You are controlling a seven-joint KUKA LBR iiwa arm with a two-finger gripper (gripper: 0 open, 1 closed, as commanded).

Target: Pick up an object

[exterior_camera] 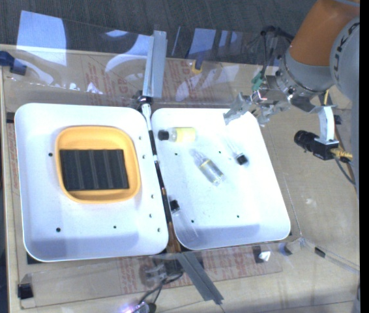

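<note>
No readable labels or brand text anywhere; the printing on the bench [315, 207] surface is too faint to make out.

Count: two white bins. Left bin [34, 175] holds one thing, a yellow-rimmed tray [96, 163] with a dark ribbed insert of four slats, sitting in the bin's upper middle. Right bin [256, 207] holds three loose items, plus one small dark bit [174, 206] at its left wall that I can't identify.
- yellow bottle [178, 135] with a black cap, lying on its side near the bin's top-left corner, cap pointing left
- clear vial [209, 167], lying diagonally around the bin's centre
- small black piece [241, 159], just right of the vial, apart from it

All three are well apart from each other, nothing stacked.

Arm [321, 38] comes in from the upper right, orange band visible above the grey wrist. Gripper [253, 106] is over the right bin's top-right corner, angled down and left toward the rim. Fingers look spread, roughly wide, with nothing between them, though the metalwork is cluttered at this angle so take that as probable. It's clear of all three items; nearest is the black piece, below and slightly left of it. Nothing lifted.

A clear panel [106, 51] stands along the back edge of the bench.
</note>
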